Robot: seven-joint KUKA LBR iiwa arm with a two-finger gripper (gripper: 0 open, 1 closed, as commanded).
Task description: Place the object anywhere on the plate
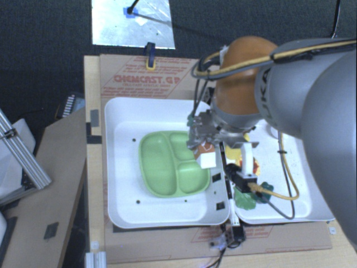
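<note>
Camera view: gripper at the plate's right edge

Camera view shows the arm (290, 88) reaching in from the right, with the gripper (205, 149) low over the right rim of the green plate (167, 166) in the left bin (120, 149). A small white and orange-brown object (207, 158) sits directly under the gripper, at the plate's right rim. Finger spread and grip cannot be told: the wrist hides them, and whether the object is clamped or merely lying below is unclear.

Step in hand, as judged: transport or release over the plate. The next move calls for the object to be over a plate compartment, not the rim, before release. Other items (248, 163) lie in the right bin (295, 202).
</note>
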